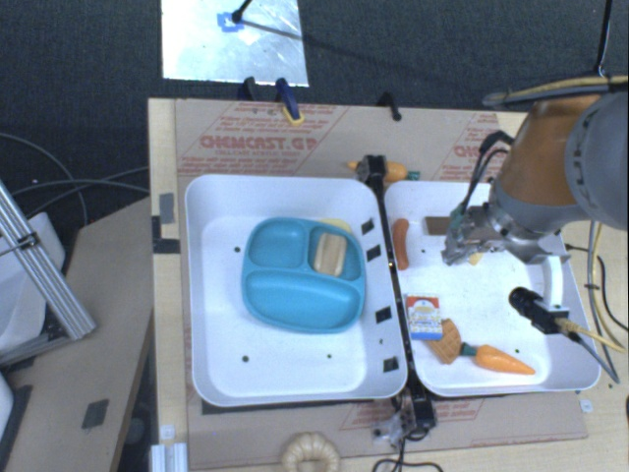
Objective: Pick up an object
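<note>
Seen from above at slant, two white bins sit side by side on bench. Near edge of right bin (580, 367): carrot (503, 360) by front right corner, waffle cone (447, 341) just left of it, small red-and-white carton (424, 316) touching cone. Sausage (400, 243) along left wall. Gripper (464, 247) low over bin's far half, above small yellowish item. Jaw state: cannot tell; nothing visibly held. Pick judged not yet done. Left bin (211, 293): blue divided plate (295, 283) at centre, bread piece (329, 254) in its far right compartment.
</note>
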`<state>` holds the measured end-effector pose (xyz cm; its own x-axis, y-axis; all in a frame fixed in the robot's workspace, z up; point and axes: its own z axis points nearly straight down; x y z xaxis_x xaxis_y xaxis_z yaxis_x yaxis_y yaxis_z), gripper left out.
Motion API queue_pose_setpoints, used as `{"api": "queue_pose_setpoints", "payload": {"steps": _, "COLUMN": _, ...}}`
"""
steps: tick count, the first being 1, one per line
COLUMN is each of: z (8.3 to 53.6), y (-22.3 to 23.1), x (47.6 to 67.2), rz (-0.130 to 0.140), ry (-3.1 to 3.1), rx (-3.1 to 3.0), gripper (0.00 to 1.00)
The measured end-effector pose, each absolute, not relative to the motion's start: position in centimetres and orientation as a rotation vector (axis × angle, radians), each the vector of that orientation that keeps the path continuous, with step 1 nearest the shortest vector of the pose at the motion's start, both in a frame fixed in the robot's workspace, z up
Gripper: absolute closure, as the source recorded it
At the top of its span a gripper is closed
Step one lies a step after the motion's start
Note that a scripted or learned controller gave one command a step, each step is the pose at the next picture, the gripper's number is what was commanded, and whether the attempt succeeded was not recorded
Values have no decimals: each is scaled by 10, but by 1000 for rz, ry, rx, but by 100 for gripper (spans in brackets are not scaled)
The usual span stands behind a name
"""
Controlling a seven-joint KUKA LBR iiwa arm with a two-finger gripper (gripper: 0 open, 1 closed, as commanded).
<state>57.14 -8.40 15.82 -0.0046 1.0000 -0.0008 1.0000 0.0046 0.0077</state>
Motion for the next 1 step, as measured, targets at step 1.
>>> {"api": "queue_pose_setpoints", "payload": {"steps": 1, "z": 223, "y": -87, "x": 574, "rz": 9, "ry": 2221, "rx": 2211, "gripper": 100}}
